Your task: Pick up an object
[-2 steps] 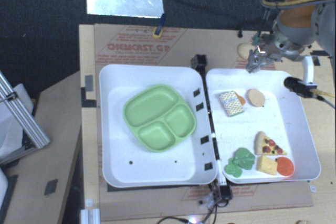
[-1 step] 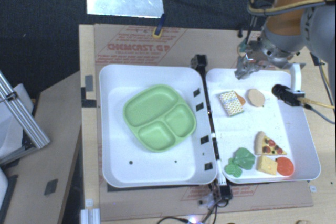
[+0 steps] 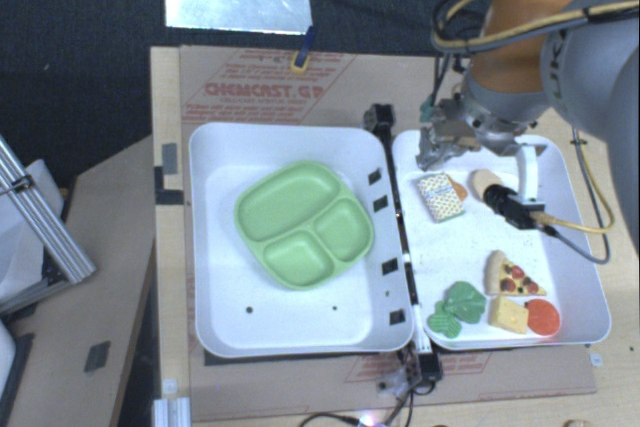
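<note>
Overhead slanted view of a table (image 3: 250, 85) carrying two shallow white bins side by side. The left bin (image 3: 215, 305) holds a pale green divided plate (image 3: 304, 223), smooth moulded plastic with three rounded compartments, lying flat near the bin's centre.

The right bin (image 3: 590, 300) holds the candidate objects for the pick. Towards 12 o'clock in this bin we see a small speckled rectangular packet (image 3: 440, 196), flat and slightly skewed, with a tan rounded piece (image 3: 484, 182) just beside it at 3 o'clock, partly covered by arm hardware. Towards 6 o'clock lies a cluster of toy foods: a pizza slice (image 3: 508, 275) with red dots, a yellow cheese wedge (image 3: 508, 314), a red disc (image 3: 543, 317) touching the wedge, and green leafy pieces (image 3: 456, 307) at the bin's 7 o'clock corner. All look like light, rigid plastic with matte surfaces.

The arm enters from 3 o'clock, its orange band (image 3: 525, 10) above the wrist, and the tool (image 3: 437, 152) hangs over the 12 o'clock end of the right bin, just above the packet. We judge this placement as an approach to the packet or its tan neighbour, since both lie directly below. Whether the tool is spread or pressed together we cannot tell; we see nothing between its tips.
</note>
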Controlling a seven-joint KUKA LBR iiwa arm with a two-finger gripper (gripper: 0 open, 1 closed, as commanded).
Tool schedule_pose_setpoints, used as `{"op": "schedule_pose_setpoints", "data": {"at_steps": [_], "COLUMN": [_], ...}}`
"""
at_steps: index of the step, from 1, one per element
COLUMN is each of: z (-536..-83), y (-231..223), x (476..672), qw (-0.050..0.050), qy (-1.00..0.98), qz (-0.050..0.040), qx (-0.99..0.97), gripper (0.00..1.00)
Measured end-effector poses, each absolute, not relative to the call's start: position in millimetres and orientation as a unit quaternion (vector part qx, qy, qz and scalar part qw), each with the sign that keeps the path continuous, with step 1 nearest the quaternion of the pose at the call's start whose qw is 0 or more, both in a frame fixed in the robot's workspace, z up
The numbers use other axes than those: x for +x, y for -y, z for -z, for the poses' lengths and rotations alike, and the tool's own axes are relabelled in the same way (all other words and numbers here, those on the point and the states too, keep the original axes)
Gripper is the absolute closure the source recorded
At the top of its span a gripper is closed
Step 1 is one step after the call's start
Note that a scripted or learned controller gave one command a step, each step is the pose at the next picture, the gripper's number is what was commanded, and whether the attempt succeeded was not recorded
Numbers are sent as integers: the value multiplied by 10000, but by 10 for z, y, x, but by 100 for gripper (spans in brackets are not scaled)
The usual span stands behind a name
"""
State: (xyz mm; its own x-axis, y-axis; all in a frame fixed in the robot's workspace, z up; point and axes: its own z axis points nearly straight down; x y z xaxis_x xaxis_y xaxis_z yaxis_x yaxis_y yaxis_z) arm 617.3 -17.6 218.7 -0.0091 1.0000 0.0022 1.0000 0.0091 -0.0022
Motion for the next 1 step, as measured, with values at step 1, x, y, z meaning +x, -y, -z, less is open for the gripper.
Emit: {"op": "schedule_pose_setpoints", "data": {"at_steps": [1], "z": [-2114], "y": [-300], "x": [5965], "qw": [8], "qy": [7095], "qz": [-4], "qx": [-7047], "gripper": [100]}}
